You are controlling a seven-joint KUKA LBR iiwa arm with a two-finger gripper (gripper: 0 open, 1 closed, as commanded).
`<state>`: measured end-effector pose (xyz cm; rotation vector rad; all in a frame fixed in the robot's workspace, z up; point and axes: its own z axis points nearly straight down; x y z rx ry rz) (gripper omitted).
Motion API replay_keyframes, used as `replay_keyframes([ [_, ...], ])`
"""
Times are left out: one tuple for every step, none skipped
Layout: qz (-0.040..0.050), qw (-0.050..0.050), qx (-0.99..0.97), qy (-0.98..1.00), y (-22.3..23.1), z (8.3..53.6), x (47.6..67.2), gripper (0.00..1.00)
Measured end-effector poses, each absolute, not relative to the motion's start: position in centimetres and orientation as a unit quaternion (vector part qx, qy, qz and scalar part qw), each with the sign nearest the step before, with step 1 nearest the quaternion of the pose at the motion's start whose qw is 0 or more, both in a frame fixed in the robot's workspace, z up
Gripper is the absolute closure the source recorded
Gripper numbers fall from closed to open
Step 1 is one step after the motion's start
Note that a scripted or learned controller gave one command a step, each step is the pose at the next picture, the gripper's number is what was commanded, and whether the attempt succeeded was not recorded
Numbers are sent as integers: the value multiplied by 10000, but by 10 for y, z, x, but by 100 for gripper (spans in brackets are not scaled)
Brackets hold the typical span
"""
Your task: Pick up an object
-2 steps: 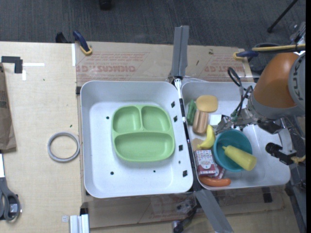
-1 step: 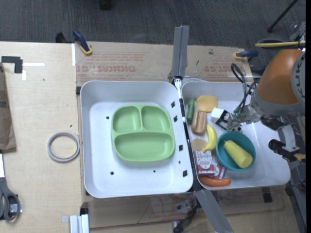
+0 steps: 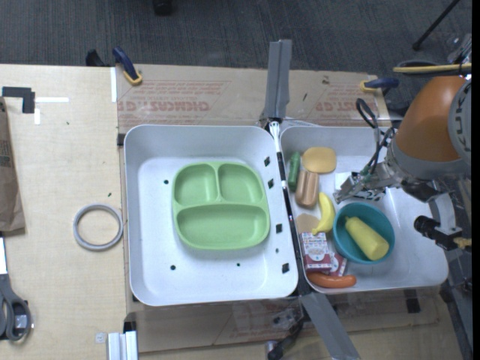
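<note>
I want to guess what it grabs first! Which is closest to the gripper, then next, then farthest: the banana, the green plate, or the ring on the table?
1. Banana, right bin, just left of the gripper.
2. Green plate, left bin.
3. Ring, on the table, far left.

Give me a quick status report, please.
Gripper low over right bin, nothing seen held. Banana and blue bowl just below. Path unobstructed.

Grey arm (image 3: 427,156), orange band (image 3: 435,118)
</note>
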<state>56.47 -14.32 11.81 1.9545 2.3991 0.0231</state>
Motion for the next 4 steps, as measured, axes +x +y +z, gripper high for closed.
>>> replay_keyframes([
  [87, 150, 5914, 8062, -159, 107, 558, 0],
  [72, 218, 5522, 8334, -141, 100, 492, 0],
  [-6, -14, 5080, 8613, -111, 119, 517, 0],
  [-7, -15, 4770, 8789, -107, 88, 581, 0],
])
